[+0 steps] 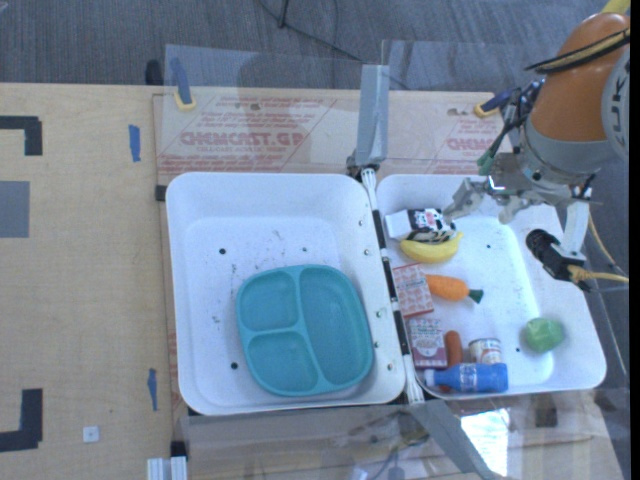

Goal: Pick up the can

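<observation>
A wooden tabletop (70, 298) carries two white bins side by side. The left bin (200, 218) holds a teal tray (303, 330) with three compartments, lying toward its 5 o'clock corner. The right bin (575, 363) is crowded: along its left wall lie a small carton (428, 222) at 11 o'clock, a banana (430, 248) touching it just below, a red packet (411, 290) and a second packet (427, 345) further down, with a carrot (448, 288) beside the first. The can (486, 350), the thing to be picked, stands near 6 o'clock in that bin, touching the blue bottle (472, 377) lying just below it and next to a small red piece (454, 346) on its left. A green ball (543, 334) sits at 4 o'clock. The tool (505, 196) hovers at the bin's 12 o'clock edge, well apart from the can; whether it is open or closed I cannot tell, and nothing shows between its prongs. By my reading the task is barely begun: the can lies untouched, and the approach, descent, grasp and lift all remain.
</observation>
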{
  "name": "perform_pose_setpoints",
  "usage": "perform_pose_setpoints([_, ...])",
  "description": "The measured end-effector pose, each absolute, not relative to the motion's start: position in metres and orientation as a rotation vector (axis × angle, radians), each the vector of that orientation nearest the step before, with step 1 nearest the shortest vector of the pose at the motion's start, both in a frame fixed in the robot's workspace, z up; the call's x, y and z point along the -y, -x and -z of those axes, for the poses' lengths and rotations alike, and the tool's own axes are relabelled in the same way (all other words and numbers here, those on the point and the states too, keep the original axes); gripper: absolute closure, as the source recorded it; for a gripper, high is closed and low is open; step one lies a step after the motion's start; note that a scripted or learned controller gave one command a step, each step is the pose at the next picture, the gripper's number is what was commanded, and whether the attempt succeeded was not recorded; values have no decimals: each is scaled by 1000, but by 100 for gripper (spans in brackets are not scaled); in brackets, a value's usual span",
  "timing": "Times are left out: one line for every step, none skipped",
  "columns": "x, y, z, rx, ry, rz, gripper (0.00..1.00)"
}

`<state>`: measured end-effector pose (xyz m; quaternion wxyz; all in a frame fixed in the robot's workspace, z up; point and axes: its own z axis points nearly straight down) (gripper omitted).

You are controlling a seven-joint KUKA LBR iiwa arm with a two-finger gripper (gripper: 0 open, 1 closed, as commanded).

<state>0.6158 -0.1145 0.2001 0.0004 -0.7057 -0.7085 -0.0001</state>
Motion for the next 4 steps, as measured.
perform_pose_setpoints([131, -528, -89, 2408, 2027, 7, 0])
perform_pose_setpoints([207, -529, -88, 2178, 2273, 10, 0])
perform_pose_setpoints([160, -483, -88, 2169, 2283, 7, 0])
perform_pose_setpoints([120, -483, -89, 1903, 2513, 11, 0])
